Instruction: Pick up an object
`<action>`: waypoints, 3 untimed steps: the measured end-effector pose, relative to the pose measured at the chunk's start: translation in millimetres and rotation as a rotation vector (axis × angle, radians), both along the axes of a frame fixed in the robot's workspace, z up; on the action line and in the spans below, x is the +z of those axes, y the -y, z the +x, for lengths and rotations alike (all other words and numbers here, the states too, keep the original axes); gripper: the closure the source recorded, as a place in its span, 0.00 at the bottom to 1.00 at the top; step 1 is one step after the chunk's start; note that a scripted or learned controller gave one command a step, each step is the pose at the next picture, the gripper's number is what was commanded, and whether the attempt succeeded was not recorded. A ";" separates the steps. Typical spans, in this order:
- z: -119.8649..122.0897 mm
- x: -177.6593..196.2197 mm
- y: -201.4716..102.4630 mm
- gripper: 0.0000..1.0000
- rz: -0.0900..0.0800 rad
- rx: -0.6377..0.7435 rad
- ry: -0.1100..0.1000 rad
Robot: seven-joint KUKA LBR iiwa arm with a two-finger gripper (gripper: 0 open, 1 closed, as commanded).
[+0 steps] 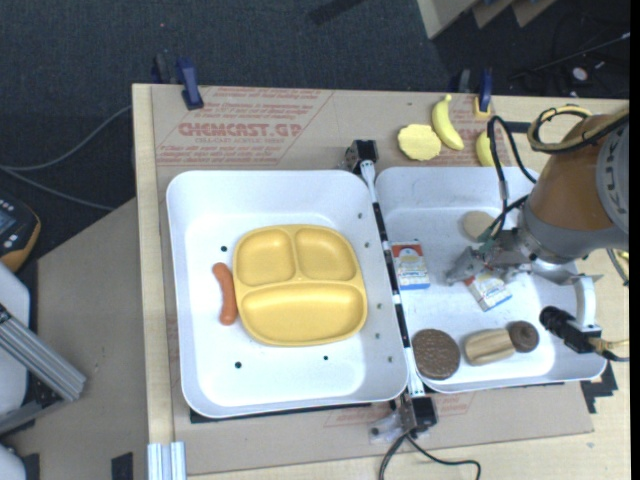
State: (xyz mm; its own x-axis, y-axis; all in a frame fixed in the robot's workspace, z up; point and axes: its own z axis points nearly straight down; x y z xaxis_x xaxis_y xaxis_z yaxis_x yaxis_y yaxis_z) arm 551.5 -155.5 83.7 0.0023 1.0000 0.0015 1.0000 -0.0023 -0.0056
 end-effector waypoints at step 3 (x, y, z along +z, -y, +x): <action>32.4 11.2 60.4 0.00 0.000 0.004 0.007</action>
